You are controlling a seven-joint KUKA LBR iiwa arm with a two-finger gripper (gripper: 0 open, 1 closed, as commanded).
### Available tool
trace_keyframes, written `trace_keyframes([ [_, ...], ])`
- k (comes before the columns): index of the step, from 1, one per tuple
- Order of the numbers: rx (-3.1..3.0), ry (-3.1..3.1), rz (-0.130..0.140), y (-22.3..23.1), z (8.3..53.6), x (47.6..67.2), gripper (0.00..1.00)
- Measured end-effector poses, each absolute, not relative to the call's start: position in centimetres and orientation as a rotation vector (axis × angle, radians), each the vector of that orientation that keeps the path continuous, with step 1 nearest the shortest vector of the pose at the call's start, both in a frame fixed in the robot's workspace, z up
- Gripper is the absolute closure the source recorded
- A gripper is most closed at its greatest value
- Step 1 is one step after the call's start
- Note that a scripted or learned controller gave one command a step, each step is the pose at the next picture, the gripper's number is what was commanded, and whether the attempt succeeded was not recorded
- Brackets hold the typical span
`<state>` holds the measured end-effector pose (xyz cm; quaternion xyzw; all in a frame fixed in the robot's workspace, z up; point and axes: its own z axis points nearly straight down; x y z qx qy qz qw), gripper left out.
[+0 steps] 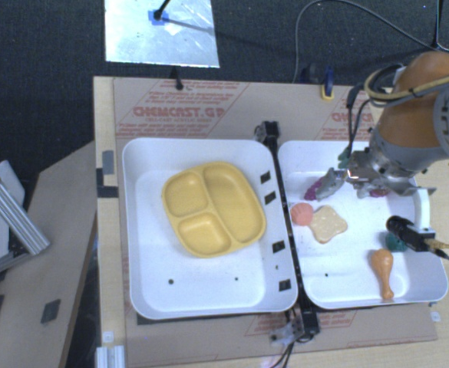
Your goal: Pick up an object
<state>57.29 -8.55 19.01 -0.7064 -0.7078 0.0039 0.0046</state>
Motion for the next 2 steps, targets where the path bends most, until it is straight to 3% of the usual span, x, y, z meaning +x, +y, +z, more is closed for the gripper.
trace_keyframes([
  [1, -2.218, -2.226, -0.002, -8.5, 19.7, 57.6, 0.00],
  [2, -2.219, -2.221, 0.001, -8.9, 15.4, 57.2, 0.00],
])
